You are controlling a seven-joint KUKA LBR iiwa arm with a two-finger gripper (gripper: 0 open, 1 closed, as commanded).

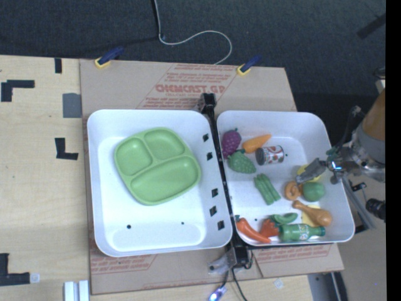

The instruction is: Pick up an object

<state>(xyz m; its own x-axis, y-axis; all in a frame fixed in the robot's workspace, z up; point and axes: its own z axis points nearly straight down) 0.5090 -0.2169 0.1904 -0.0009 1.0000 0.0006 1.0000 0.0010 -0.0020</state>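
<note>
The pincer (311, 171) reaches in from the right, over the right-hand bin (313, 123), near its right wall. Its dark fingers point left and sit close together at the tip; whether they are parted or closed cannot be made out, and nothing can be seen clamped between them. The tip hangs just above a green ball (314, 191) and right beside a small yellow piece (307, 166); contact with either cannot be judged.

The right bin holds a jumble of toy food. A purple bunch of grapes (230, 141) lies at the upper left, with an orange carrot (257, 143) beside it and a small can (271, 155) just to the right of that. Below the grapes is a green leafy piece (241, 163), then a green pod (267, 189) near the middle. An orange ring (291, 190) lies just left of the green ball, and a tan drumstick (312, 212) below it. Along the front wall lie a red pepper (248, 230) and a green bottle (301, 232).

The left bin (100, 168) carries a green divided plate (157, 165). Both bins rest on cardboard (182, 86) on the surface.
</note>
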